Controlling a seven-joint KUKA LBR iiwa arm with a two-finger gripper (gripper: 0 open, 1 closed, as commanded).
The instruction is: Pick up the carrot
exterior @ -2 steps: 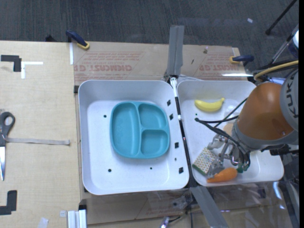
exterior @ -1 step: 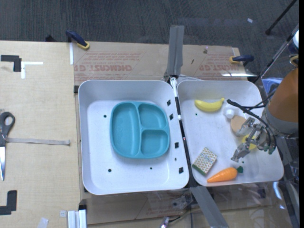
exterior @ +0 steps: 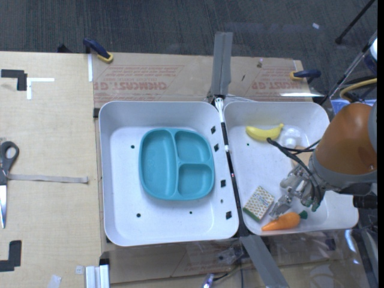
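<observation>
Two shallow white plastic bins [exterior: 114, 161] sit on the bench. An orange tapered carrot [exterior: 282, 222] lies near the right bin's front edge; the two-finger gripper [exterior: 287, 201] hovers just above, its grip I cannot tell. It should descend straight and centred.

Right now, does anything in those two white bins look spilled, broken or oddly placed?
Nothing stands out. The teal divided plate lies flat in the left bin. In the right bin the banana, small patterned packet and carrot lie loose and intact, with the gripper just above the carrot.

Orange-banded grey arm [exterior: 351, 143], metallic hand [exterior: 287, 201]
</observation>
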